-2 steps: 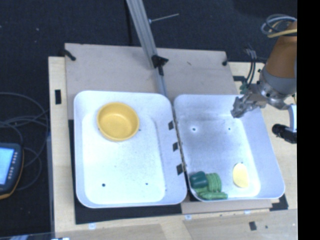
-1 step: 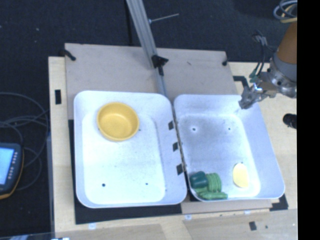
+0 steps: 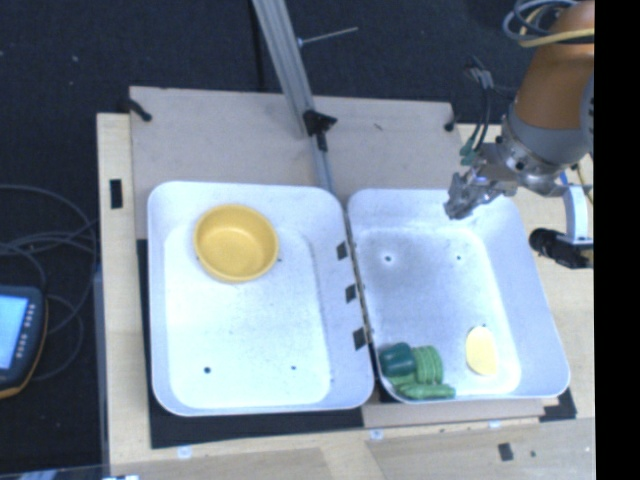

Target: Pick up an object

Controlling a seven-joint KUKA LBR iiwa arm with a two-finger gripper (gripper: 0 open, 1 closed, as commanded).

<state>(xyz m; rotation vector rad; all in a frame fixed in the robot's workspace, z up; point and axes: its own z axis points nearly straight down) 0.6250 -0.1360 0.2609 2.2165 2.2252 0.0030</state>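
Note:
A yellow bowl (image 3: 236,243) sits upright in the upper left of the left bin (image 3: 250,388). In the right bin (image 3: 440,268), a pale yellow oval piece (image 3: 482,350) lies near the lower right corner. A cluster of green objects (image 3: 414,368) rests against that bin's front wall. My gripper (image 3: 462,204) hangs over the right bin's far right corner, well away from these objects. Nothing shows between its fingers.
A slanted metal rail (image 3: 290,58) runs from the top of the view down to the gap between the bins. A handheld pendant (image 3: 18,333) and cables lie off the bench at the left. Brown board (image 3: 250,138) extends behind the bins.

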